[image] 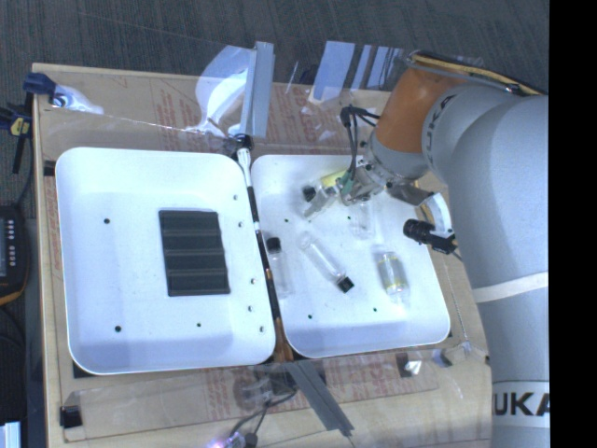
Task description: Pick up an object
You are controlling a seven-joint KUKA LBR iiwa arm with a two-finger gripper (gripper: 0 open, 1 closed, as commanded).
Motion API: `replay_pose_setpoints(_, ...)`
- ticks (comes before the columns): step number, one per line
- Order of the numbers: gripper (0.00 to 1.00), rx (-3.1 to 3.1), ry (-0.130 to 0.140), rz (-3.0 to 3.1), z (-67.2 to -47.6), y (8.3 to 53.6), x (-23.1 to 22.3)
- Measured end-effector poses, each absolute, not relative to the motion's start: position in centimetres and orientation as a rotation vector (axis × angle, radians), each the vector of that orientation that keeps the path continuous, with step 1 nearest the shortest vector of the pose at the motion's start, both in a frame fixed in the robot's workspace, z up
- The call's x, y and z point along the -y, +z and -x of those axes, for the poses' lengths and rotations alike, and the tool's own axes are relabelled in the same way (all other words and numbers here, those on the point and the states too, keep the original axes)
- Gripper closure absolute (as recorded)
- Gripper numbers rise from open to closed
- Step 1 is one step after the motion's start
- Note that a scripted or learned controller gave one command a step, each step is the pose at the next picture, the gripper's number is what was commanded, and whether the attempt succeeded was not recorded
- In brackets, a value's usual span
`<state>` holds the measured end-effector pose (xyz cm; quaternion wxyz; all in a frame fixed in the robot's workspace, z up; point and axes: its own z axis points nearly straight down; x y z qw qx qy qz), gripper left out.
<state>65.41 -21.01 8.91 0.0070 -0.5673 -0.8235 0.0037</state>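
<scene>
- We see several small clear vials lying in the right bin (424, 329), none singled out as the one to pick.
- One clear vial with a black cap (326, 263) lies slantwise near that bin's middle, cap toward the near edge.
- A second vial with yellowish contents (393, 274) lies just right of it, close to the bin's right wall.
- A third vial with a yellow-green label (322, 191) lies toward the far side of the right bin, just left of the gripper.
- A small black-capped piece (273, 246) sits against the bin's left wall.
- The gripper (356, 187) is low over the far part of the right bin, next to the labelled vial; it may be touching it, but the view is too cluttered to say.
- We cannot tell how far the jaws stand apart, nor whether anything sits between them.
- The arm (485, 175), grey with its orange band (410, 110), covers the right bin's far right corner.
- The left bin (84, 325), beside the right bin and touching it, holds a dark ribbed block (194, 252) lying flat near its middle.
</scene>
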Motion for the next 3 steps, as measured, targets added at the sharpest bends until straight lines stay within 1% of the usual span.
replay_pose_setpoints(1, 0.00, 2.617, 0.012, 1.709, -65.3, 8.5, 17.8)
replay_pose_setpoints(2, 0.00, 2.645, 0.016, 1.657, -65.2, 8.4, 13.7)
replay_pose_setpoints(3, 0.00, 2.680, 0.003, 1.632, -65.6, 8.8, 20.7)
